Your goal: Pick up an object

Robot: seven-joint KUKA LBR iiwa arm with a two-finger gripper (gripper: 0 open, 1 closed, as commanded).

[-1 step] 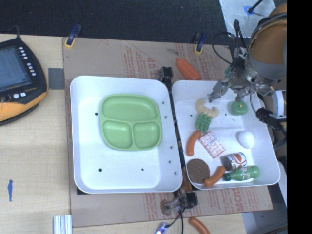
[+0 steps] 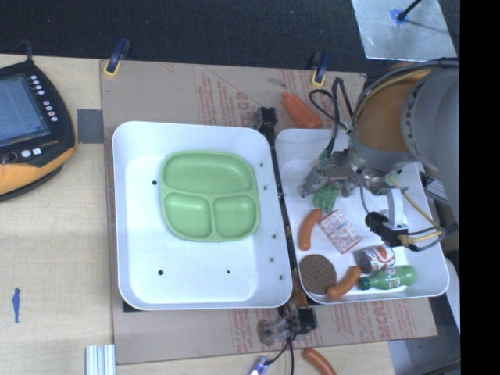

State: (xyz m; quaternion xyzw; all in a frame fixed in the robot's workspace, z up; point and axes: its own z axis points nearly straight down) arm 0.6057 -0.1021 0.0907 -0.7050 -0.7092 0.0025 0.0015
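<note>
Camera view: tool (image 2: 322, 180) hovers above green toy (image 2: 325, 200), sausage (image 2: 309, 229) beside.

At nine o'clock from my bins I see the teach pendant (image 2: 27, 135) on the wooden bench (image 2: 55, 287). Brown cardboard (image 2: 195, 92) lies under the bins, clipped at twelve by two clamps (image 2: 116, 57). An orange carrot (image 2: 301, 110) rests on it at one o'clock, a sausage (image 2: 319, 359) at six.
</note>
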